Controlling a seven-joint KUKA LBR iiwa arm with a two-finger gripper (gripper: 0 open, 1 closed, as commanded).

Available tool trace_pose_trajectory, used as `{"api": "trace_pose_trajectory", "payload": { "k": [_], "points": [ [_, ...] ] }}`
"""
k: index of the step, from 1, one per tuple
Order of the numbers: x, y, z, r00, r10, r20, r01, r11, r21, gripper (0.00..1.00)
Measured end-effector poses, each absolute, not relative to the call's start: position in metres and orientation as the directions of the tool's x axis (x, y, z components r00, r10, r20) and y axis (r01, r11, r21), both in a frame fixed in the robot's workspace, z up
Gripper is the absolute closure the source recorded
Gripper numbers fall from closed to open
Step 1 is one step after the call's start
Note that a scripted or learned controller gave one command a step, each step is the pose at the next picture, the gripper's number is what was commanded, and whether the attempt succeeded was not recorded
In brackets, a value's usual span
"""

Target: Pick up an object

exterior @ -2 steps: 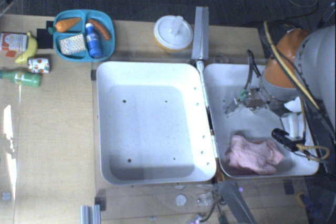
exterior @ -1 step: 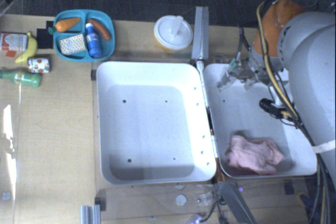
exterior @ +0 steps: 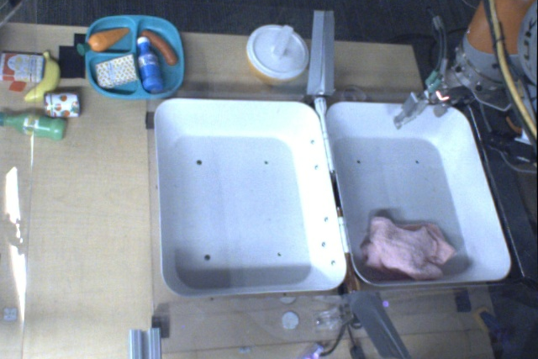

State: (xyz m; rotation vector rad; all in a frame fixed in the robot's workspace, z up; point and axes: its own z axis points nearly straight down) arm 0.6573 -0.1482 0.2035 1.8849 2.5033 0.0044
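Note:
A crumpled pink cloth lies in the near part of the right bin, close to its front wall. My gripper hangs over the far right corner of that bin, well away from the cloth, at the end of the grey arm with its orange band. Nothing shows in the gripper. The left bin shows a bare white floor.
Beyond the bins stand a blue divided tray of toy food and a white-lidded yellow cup. A banana, a small can and a green bottle lie on the bench at left. Cables hang at the right.

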Motion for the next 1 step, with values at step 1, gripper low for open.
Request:
{"api": "trace_pose_trajectory", "payload": {
  "k": [1],
  "points": [
    [0.5885,-0.1857,0.1939,-0.279,0.960,-0.002,0.960,0.279,0.003,0.00]
  ]
}}
